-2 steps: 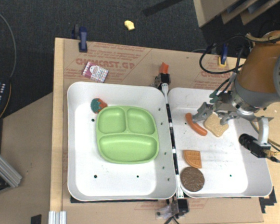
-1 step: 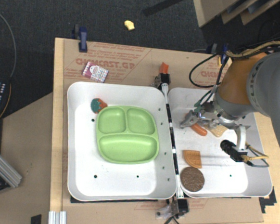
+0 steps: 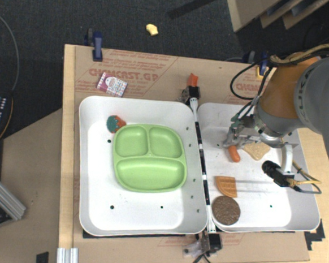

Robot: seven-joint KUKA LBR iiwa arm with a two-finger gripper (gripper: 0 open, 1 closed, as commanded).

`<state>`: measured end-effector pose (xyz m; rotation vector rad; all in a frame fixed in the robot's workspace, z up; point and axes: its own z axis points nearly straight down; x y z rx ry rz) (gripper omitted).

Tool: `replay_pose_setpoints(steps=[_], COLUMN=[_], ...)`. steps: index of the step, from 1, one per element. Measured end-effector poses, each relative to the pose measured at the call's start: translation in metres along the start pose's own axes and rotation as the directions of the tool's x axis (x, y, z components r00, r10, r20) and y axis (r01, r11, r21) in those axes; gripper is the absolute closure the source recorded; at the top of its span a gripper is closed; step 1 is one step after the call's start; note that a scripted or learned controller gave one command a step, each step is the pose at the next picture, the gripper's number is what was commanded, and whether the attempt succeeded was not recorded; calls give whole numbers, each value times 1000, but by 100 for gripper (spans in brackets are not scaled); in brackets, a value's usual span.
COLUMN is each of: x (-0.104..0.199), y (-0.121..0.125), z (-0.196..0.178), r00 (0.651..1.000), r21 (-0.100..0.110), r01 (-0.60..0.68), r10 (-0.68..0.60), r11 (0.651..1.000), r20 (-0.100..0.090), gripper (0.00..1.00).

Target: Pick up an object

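A: Which step is being worked?

B: The approach, by judgement. The gripper (image 3: 237, 140) is being held low in the right bin (image 3: 293, 220), just above the small orange piece (image 3: 234, 155), with a tan block (image 3: 256, 150) just beside it.

A: Jaw state?

B: It cannot be told; nothing is being seen pinched.

A: Next move?

B: A straight descent over the orange piece is being called for, clear of the tan block, the wafer (image 3: 226, 186) and the brown disc (image 3: 226, 210).
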<state>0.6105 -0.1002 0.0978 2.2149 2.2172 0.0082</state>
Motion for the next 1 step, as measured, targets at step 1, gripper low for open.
replay_pose_setpoints(steps=[1], x=[82], y=[-1], z=[-94], r00=[1000], r21=[-2], r01=[8], r10=[-8], r11=[1000], r20=[-4], gripper=[100])
